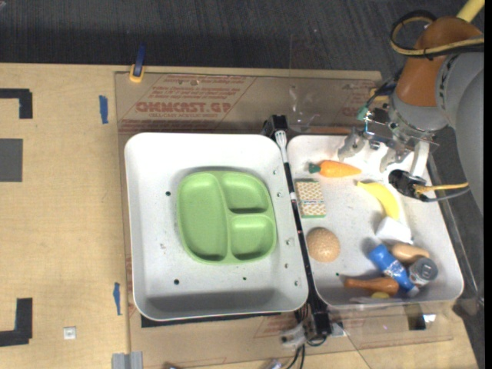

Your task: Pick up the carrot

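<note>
The carrot [339,169], orange with a small green top at its left end, lies on its side at the back of the right bin [450,283]. My gripper [380,149] hangs over that bin's back edge, just right of and slightly behind the carrot. Its fingers [353,146] stand apart with only white bin floor between them, so it is open. The left fingertip is close to the carrot's thick end, and I see no grasp on it.
The right bin also holds a yellow banana [382,197], a patterned block [309,198], a tan ball [323,244], a white scrap [393,227], a blue bottle [389,260], a bread roll [408,251] and a brown-orange stick [373,285]. A green divided plate [227,215] sits in the left bin [150,167].
</note>
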`<state>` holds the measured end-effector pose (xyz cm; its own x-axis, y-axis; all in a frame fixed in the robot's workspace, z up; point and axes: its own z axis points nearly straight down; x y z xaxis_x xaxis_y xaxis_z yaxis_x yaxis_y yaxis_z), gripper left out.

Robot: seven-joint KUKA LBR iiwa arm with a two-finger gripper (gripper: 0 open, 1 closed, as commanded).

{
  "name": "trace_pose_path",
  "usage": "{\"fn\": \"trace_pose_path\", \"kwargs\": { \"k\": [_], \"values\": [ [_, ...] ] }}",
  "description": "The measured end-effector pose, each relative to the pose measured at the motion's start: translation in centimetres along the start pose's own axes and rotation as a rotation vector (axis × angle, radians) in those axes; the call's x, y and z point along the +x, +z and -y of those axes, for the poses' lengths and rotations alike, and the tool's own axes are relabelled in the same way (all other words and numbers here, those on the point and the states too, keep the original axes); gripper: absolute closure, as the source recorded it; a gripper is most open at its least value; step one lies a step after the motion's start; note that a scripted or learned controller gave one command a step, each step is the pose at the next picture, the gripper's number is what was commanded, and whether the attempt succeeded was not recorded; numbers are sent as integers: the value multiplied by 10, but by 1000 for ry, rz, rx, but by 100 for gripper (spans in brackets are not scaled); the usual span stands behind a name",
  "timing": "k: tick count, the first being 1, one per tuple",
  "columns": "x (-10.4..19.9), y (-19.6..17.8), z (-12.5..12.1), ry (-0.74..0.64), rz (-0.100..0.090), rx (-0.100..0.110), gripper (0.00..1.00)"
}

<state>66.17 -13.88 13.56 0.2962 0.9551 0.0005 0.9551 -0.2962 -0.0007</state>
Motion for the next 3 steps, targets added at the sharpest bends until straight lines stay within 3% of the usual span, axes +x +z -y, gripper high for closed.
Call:
{"fn": "trace_pose_path", "kwargs": {
  "k": [1,2,3],
  "values": [
    [2,48,-6,-167,2,-1,0],
    [-18,47,34,-374,2,-6,0],
    [-36,46,105,-337,1,-7,0]
  ]
}}
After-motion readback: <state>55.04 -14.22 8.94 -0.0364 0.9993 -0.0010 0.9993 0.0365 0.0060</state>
